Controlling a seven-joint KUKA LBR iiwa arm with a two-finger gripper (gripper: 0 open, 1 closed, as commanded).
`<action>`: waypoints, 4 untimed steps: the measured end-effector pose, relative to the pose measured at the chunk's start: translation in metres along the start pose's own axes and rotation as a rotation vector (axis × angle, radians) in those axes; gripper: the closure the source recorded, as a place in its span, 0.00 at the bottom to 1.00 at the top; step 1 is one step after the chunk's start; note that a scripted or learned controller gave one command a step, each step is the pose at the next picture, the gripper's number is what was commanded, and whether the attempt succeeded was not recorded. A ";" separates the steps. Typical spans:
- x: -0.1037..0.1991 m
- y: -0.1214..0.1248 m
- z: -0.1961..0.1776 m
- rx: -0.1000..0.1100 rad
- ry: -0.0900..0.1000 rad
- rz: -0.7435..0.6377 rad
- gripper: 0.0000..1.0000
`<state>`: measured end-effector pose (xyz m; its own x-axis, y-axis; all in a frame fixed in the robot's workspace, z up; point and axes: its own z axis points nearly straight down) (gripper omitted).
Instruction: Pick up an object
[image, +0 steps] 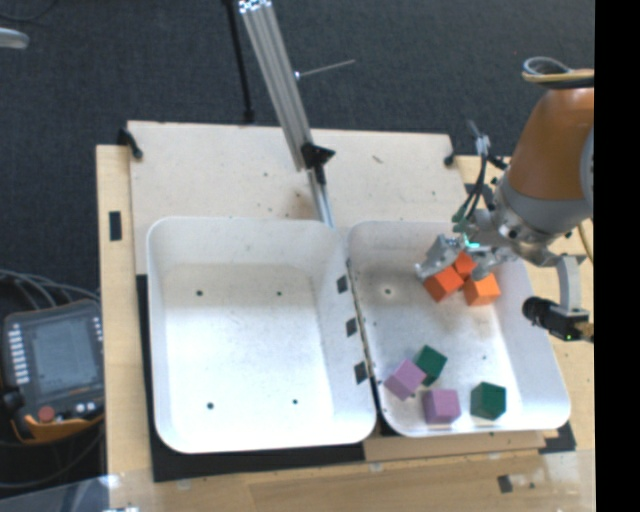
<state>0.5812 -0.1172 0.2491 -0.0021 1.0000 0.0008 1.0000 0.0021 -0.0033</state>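
Camera view has the pincer (462, 258) low over the right bin (540, 395), near that bin's far edge, with the grey arm (548, 150) and its orange band coming in from the right behind it. Right at the pincer's metal fingers (437, 262) sit three orange blocks in a tight clump: one orange block (443, 283) lies just below the fingers, a second orange block (482, 289) rests beside it toward the arm, and a smaller orange piece (465, 266) shows between them, up against the pincer itself. From where I stand I cannot tell whether the fingers are parted or closed, nor whether any block is truly caught between them; the tips blur into the orange.

Farther from the pincer, toward the near end of that same bin, lie four more blocks. A dark green block (431, 361) leans against a purple block (405, 380). A second purple block (441, 405) sits just nearer, and a second green block (488, 400) lies beside it.

Left of the pincer, across the shared rim, is the left bin (160, 300). Both bins rest on the pale counter (220, 165), and a slanted metal pole (280, 85) rises from the counter beyond them.
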 end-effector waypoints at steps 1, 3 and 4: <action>0.000 0.001 -0.002 -0.005 -0.001 0.001 0.00; -0.008 0.006 0.105 0.001 -0.002 0.005 0.00; -0.009 0.007 0.153 -0.006 -0.004 0.004 0.00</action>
<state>0.5876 -0.1263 0.0962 0.0023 1.0000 -0.0029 1.0000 -0.0023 0.0022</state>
